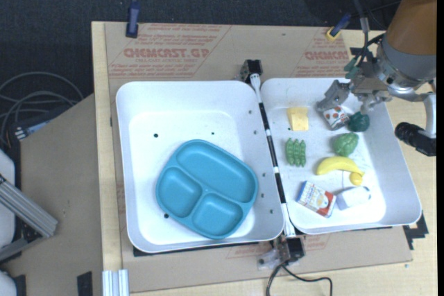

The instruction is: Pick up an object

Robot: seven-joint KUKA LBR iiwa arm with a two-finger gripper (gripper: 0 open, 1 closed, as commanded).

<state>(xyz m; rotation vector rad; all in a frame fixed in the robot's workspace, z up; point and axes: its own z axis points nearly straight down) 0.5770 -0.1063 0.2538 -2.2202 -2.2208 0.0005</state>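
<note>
Camera view: gripper [345, 102] low over the far part of the right bin [406, 180]; finger opening and any grasp cannot be told.

Directly at the gripper lies one small red-and-white packet [336, 117], with one dark green lump [359, 123] touching its right. Around them, one each: yellow block [298, 118], ridged green piece [296, 152], leafy green piece [345, 143], banana [338, 166], red-white carton [316, 197], white piece [354, 197]. The left bin [142, 114] holds one blue divided tray [205, 188].
</note>
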